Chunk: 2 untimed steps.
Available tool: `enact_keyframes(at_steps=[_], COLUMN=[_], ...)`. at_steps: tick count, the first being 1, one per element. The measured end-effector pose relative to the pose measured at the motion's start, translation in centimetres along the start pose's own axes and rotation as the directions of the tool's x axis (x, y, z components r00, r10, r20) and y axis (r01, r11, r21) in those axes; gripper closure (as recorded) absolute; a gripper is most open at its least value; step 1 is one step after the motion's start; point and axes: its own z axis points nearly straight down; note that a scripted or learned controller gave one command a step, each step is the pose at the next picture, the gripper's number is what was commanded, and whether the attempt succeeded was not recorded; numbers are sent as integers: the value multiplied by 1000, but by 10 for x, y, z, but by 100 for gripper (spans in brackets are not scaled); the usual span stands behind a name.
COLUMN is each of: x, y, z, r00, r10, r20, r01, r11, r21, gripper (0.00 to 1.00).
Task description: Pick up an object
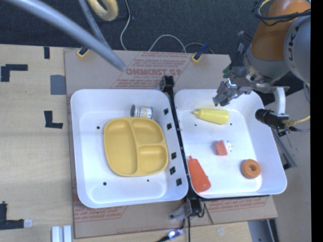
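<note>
The right bin [266,135] holds a yellow mustard bottle [212,116] lying on its side near the back. In the middle of that bin lies a small red-and-white block [221,147], with an orange ring [251,169] at front right and a red ketchup bottle [198,174] at front left. My gripper [223,98] hangs over the back of the right bin, just above and right of the mustard bottle's base. Nothing shows between its fingers.
The left bin [81,135] holds a yellow divided plate [135,146] and a small tin can [141,111] behind it. A black divider [173,130] runs between the bins. The orange-banded arm [280,29] comes in from the upper right. Grey tubes [65,19] cross the top left.
</note>
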Motion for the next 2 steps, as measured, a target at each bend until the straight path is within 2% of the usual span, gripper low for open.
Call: enact_keyframes(at_steps=[2], x=[99], y=[-38], z=[-9], r00=[1000], r10=[-3], r20=[-1], r01=[3], r11=[1000], r21=[5], gripper=[100])
